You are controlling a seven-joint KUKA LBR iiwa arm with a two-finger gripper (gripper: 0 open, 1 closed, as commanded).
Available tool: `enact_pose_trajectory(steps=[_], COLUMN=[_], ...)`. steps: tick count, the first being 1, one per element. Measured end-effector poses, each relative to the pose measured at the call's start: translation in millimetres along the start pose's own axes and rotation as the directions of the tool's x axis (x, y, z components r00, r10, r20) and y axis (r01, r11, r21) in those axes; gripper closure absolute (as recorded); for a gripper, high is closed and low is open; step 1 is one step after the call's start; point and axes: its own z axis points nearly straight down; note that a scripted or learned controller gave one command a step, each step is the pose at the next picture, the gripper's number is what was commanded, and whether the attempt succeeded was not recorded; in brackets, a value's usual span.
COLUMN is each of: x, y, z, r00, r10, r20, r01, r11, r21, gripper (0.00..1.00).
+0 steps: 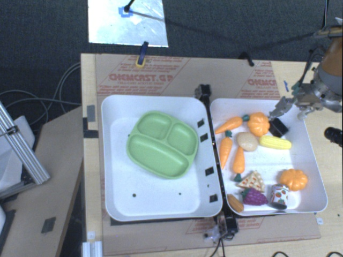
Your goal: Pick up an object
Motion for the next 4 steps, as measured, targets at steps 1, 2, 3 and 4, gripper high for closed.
enact_pose_trajectory(steps=[1, 2, 3, 4], x=[7.5, 14.0, 12.9, 13.7], y=[-6.3, -9.9, -6.2, -4.8], z=[56.7, 101.1, 118.1, 107.8], r00=[1.0, 1.0, 1.0, 1.0], r10=[0.001, 0.001, 0.002, 0.001], r20=[0.0, 0.0, 0.003, 0.002], r01=[-0.001, -0.001, -0.002, -0.001], r11=[1.0, 1.0, 1.0, 1.0], r21=[0.0, -0.001, -0.013, -0.018], gripper=[0.0, 0.0, 0.0, 1.0])
